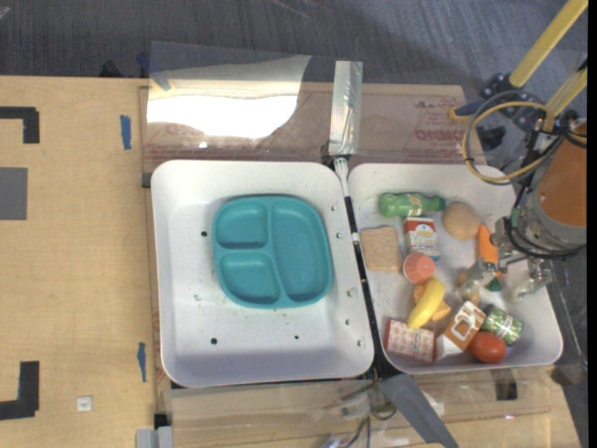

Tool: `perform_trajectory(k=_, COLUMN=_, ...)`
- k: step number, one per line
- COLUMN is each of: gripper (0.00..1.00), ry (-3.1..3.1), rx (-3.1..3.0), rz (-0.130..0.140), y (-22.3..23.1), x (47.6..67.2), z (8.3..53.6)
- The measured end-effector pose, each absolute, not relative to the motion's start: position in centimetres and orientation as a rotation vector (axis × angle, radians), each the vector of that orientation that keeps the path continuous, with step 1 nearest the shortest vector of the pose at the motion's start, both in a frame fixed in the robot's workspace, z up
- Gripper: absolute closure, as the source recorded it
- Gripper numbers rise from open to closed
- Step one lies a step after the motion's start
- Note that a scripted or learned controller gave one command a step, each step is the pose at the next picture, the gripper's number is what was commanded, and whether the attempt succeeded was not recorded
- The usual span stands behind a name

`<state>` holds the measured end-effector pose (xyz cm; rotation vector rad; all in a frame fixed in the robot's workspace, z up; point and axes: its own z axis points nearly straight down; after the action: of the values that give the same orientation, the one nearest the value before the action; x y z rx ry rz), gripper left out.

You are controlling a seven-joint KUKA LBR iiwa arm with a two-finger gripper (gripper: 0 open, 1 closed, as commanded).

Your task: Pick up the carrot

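Note:
The carrot (pixel 486 246) is a small orange piece lying in the right bin (pixel 550 339), near its right side, with a bit of green just below it. My gripper (pixel 508 267) hangs low over the bin right beside the carrot, touching or nearly touching its right side. The wrist hides how the gripper meets the carrot. Above it is the arm's orange band (pixel 569 189), coming in from the right.
The right bin also holds a green bottle (pixel 410 203), a tan round item (pixel 460 220), a small carton (pixel 423 236), a bread slice (pixel 380 248), a banana (pixel 427 303), a tomato (pixel 487 346) and a green can (pixel 504 325). A teal divided plate (pixel 273 250) lies in the left bin (pixel 177 343).

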<state>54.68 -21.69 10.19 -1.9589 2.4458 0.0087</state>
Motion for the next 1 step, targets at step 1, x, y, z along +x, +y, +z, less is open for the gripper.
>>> perform_trajectory(k=1, gripper=0.0, ry=2.495, rx=-1.898, rz=-0.007, y=-17.96, x=55.39, z=8.93)
